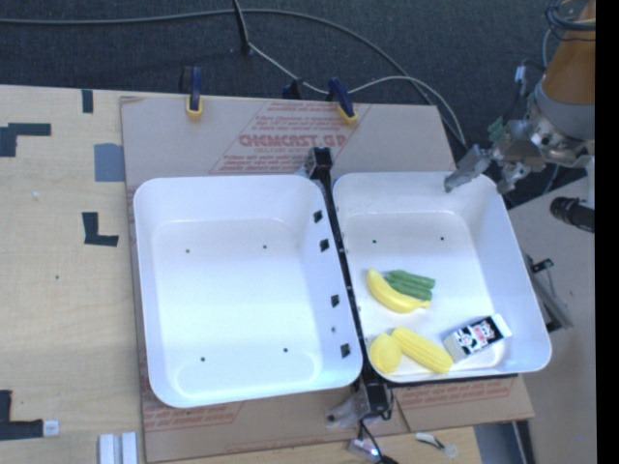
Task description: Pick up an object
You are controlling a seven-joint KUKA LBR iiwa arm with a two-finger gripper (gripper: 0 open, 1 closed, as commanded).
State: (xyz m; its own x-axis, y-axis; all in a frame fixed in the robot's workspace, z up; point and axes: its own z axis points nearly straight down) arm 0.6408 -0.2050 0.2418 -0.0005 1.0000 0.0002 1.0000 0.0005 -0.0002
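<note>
Right bin (503, 230) holds everything: banana w/ green pod (399, 289), corn (422, 349), lemon (385, 353), small carton (476, 335). Gripper (464, 174) hangs over bin's far rim, can't tell its state. Risk imo: items crowded, corn touching lemon, so the pick may slip or nudge neighbours.

Single fixed cam, mounted above the bench, looking down at a slant. Far edge of the scene is at frame top: dark grey carpeted floor (116, 27) with black cables, then the brown cardboard sheet (280, 138) under the bins. Both shallow white plastic bins fit fully in frame, left bin (155, 259) roughly centred, right bin (517, 259) toward the right side. Pale wooden benchtop (58, 288) fills the left. Grey arm with orange band (566, 75) enters at upper right, cropped by the frame edge. Mid-range standoff, no close-up detail.
</note>
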